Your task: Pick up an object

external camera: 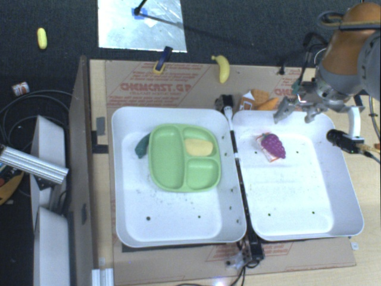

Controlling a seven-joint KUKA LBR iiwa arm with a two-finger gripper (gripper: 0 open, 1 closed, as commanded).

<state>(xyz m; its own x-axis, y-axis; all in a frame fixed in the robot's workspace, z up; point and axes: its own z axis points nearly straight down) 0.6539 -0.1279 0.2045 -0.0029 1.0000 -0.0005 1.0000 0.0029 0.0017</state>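
A purple bunch of grapes point(272, 146) lies in the right bin point(309, 219), near its far left part. My gripper point(296, 112) hangs above the bin's far edge, up and to the right of the grapes. Its two fingers are spread apart with nothing between them. In the left bin point(172, 225) sits a green divided plate point(183, 158) with a yellow item point(199, 146) in its upper right compartment. A dark green item point(141, 145) lies against the plate's left side.
A yellow banana point(222, 68) and an orange item point(262, 99) rest on the cardboard behind the bins. A black fitting point(344, 140) sits at the right bin's right rim. Cables and metal parts lie to the left of the bench.
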